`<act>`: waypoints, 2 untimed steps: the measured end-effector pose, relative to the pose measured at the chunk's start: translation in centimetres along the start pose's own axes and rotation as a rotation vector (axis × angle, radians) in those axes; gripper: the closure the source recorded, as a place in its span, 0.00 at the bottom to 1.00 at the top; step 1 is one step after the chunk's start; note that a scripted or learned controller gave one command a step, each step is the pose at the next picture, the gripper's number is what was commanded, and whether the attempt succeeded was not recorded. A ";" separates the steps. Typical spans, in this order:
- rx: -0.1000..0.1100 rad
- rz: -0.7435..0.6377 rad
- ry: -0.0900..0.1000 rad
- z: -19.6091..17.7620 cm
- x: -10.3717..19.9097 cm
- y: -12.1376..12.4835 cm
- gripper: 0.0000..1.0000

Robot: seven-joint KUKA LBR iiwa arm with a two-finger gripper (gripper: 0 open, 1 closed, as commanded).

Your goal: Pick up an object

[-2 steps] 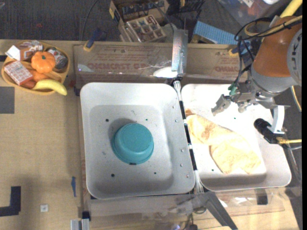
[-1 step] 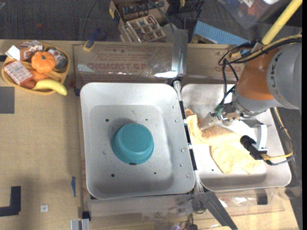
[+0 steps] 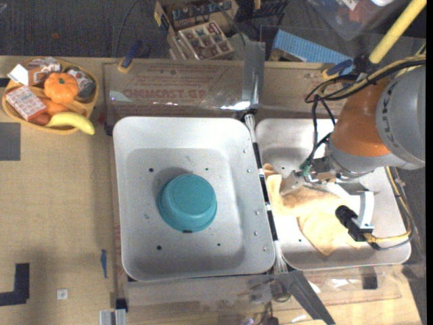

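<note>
Nothing is lifted yet, as far as I can judge. Two white bins sit side by side on the worktop (image 3: pixel 61 202). The left bin (image 3: pixel 135 141) holds a teal bowl (image 3: pixel 188 202), lying upside down near its middle, untouched and well apart from me. The right bin (image 3: pixel 284 141) holds a tan cloth (image 3: pixel 321 225), spread flat across the floor of the bin, with a paler scrap (image 3: pixel 272 181) just beside the wall shared with the other bin.

I am over the right bin. My arm comes in from the right, the orange band (image 3: pixel 358 131) sitting above the wrist, and the wrist tips down and toward the shared wall. My jaws (image 3: pixel 298 179) are low over the upper edge of the cloth, seemingly touching or almost touching it. How wide my jaws stand I cannot tell; the wrist housing and cables crowd that spot, and nothing shows plainly clamped between them. A black part of my tooling (image 3: pixel 350 222) hangs over the middle of the cloth.

So the approach looks done; the grip and the lift are left. The cloth appears the likely target. It lies flat and thin, which I judge awkward to pinch.
</note>
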State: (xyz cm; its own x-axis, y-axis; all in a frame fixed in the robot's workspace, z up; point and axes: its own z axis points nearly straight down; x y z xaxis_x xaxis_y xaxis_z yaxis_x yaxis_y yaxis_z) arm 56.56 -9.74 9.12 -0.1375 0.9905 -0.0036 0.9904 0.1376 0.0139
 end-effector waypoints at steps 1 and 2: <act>-0.004 0.002 0.002 -1.1 0.0 0.1 1.00; 0.011 -0.173 0.003 -14.7 5.7 6.6 1.00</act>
State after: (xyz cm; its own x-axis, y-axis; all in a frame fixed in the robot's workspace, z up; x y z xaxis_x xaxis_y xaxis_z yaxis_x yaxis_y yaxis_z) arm 62.05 -3.12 23.92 -0.3059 0.9521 -0.0018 0.9521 0.3059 0.0022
